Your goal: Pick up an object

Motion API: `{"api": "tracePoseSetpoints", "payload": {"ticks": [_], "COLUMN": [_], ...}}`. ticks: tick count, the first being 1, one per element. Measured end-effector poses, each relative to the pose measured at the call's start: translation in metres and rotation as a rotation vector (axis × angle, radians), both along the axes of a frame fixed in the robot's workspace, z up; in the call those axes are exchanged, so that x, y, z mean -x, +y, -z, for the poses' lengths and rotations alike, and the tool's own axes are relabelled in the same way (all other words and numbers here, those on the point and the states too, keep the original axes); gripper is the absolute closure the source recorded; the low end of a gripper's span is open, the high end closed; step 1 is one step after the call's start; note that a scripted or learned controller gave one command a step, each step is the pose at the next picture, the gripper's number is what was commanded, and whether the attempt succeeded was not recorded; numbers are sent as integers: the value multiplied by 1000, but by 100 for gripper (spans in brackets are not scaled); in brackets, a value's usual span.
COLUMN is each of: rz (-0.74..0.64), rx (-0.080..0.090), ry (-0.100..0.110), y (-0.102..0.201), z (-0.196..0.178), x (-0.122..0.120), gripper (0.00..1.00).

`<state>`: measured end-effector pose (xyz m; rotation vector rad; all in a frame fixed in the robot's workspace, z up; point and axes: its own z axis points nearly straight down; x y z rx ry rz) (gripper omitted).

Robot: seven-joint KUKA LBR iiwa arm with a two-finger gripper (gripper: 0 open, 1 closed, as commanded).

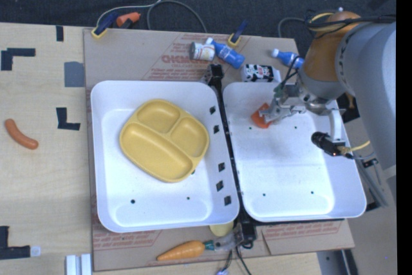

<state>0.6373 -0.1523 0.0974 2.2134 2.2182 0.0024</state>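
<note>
A small orange-red object [259, 118] lies in the right bin [290, 196], near its far left corner. My gripper [275, 110] is low over the bin, right beside that object on its right and touching or nearly touching it. A yellow divided plate [164, 138] rests in the left bin [109, 203]. The grey arm with its orange band [328, 48] comes in from the right, above the right bin's far edge.
Behind the bins lie a blue and white bottle [219, 51], a black and white item [259, 73] and clamps. A toy carrot [181, 250] sits at the bench front. A sausage-like toy [20, 134] lies far left.
</note>
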Motion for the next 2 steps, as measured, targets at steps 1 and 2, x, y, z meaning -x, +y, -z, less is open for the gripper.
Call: {"api": "tracePoseSetpoints", "payload": {"ticks": [1, 2], "rz": [0, 0], "rx": [0, -4], "ry": [1, 6], "y": [0, 2], "z": [1, 12], "x": [0, -32], "gripper": [0, 0]}}
